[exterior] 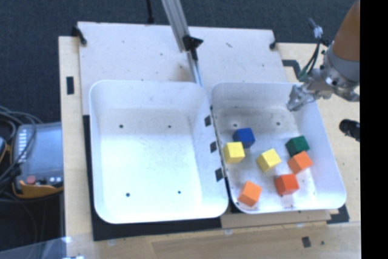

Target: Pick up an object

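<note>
Glossy white plastic bins (151, 215); matt blocks (244, 136); wooden bench (70, 130).

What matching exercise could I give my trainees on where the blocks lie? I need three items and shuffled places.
Things:
1. blue block
2. green block
3. red block

Places in the right bin:
A. between two orange blocks, near the front
B. just behind a yellow block, near the bins' divider
C. by the right wall, just behind an orange block

Pairs: 1-B, 2-C, 3-A
</note>
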